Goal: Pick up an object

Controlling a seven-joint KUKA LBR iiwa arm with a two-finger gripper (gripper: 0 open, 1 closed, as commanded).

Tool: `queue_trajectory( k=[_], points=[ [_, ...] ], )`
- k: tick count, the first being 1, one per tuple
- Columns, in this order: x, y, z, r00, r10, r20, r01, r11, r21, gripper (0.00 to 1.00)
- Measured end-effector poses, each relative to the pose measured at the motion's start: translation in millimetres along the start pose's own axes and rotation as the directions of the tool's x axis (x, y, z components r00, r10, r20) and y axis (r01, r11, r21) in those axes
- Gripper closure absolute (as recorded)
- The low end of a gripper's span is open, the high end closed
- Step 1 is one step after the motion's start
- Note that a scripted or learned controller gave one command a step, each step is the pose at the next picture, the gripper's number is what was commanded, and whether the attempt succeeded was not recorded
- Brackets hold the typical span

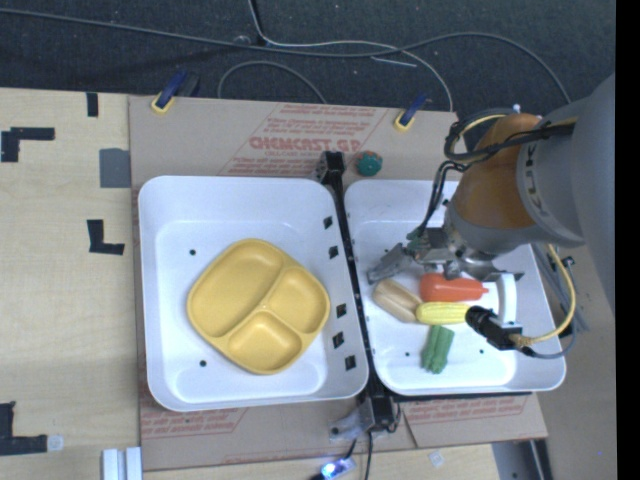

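The grey KUKA arm with its orange wrist band reaches in from the right, its two-finger end effector lowered, fingers spread apart.

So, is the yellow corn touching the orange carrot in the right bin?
Touching. The camera view shows the yellow corn lying directly against the lower edge of the orange carrot, with no white of the right bin between them.

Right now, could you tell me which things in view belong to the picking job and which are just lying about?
Belonging to the job:
- gripper, low in the right bin
- orange carrot
- yellow corn
- tan bread roll
- green vegetable

Just lying about:
- yellow divided plate in the left bin
- small green ball on the cardboard
- yellow clamps
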State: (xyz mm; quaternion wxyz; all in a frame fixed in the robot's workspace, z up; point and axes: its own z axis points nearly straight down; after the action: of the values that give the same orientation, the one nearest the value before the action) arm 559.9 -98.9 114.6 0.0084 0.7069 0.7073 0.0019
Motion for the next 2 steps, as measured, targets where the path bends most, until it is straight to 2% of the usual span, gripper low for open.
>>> queue_trajectory(
  k=[1, 2],
  points=[
    [0.7, 2.0, -12.4, 1.0, -0.002, 0.0, 0.002, 1.0, -0.005, 1.0],
    [-8.7, -0.7, -68.0, 1.0, 0.001, -0.008, 0.0, 1.0, 0.011, 1.0]
  ],
)
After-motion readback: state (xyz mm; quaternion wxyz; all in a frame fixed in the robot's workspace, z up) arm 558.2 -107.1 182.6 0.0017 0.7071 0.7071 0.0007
